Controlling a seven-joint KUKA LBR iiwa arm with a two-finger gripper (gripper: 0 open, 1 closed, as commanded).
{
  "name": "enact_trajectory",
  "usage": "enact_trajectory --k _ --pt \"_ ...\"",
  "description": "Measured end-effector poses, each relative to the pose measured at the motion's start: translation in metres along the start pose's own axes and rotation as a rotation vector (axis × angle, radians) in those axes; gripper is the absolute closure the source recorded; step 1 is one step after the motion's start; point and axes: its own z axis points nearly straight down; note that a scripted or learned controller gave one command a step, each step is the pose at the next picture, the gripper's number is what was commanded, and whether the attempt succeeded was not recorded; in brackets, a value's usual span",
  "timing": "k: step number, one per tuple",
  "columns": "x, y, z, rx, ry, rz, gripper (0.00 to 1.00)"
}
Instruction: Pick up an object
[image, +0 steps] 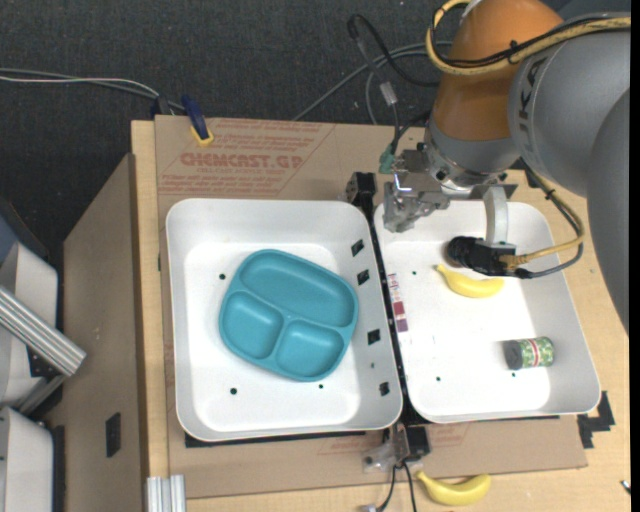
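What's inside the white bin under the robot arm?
A yellow banana and a small dark can on its side. The arm covers the bin's far corner, hiding anything there.

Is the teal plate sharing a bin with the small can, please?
No, the teal plate lies in one bin, the small can in the other.

Bright, even light falls from above. The left bin (190, 330) and the right bin (470, 395) are nearly washed out, and their white floors show little texture. The teal plate (288, 313) throws only a thin, soft shadow along its near edge. Over the right bin's far edge the arm (575, 100) looks soft and out of focus, with a dull sheen on its orange band (485, 70). The floor (80, 50) beyond the bench's far edge is dark. Fine detail is coarse.
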Motion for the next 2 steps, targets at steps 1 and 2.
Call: enact_trajectory --k 1,2 --pt "0.0586 0.0232 0.0099 -0.001 0.0 0.0 1.0" --pt "0.0554 0.0224 0.0092 0.0 0.0 0.003 0.0"
